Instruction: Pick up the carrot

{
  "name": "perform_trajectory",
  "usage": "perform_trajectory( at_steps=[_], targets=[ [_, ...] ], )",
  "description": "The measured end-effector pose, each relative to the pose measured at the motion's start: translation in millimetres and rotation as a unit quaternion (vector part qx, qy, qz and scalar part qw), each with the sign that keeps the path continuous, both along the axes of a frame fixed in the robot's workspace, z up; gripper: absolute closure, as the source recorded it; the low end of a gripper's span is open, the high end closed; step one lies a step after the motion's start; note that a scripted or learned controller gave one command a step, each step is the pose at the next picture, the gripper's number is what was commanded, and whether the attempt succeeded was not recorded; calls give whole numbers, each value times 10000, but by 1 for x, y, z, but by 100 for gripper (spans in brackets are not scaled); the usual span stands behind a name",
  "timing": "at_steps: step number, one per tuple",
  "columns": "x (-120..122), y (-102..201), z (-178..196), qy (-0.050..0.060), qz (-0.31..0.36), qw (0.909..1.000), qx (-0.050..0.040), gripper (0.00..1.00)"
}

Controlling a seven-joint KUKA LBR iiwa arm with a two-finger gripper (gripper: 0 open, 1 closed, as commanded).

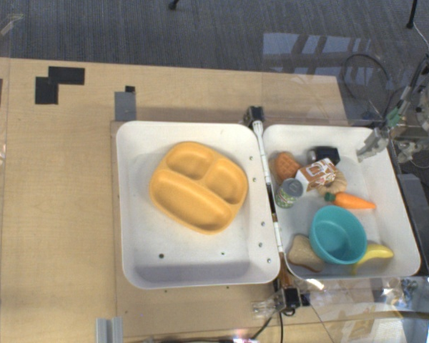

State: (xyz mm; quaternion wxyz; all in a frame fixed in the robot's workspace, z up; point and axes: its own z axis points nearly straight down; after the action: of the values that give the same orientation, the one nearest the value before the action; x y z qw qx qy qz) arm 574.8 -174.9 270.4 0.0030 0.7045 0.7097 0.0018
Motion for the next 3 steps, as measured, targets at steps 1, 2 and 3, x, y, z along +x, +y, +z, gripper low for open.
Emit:
perform_trajectory(
  at_steps=[1,2,3],
  targets=[
    [-54,-32,-93,44,57,10000,2,0],
    [0,-26,-181,-43,-234,9997,16,0],
    [-16,-4,-182,-21,-466,9989,3,0]
  ],
)
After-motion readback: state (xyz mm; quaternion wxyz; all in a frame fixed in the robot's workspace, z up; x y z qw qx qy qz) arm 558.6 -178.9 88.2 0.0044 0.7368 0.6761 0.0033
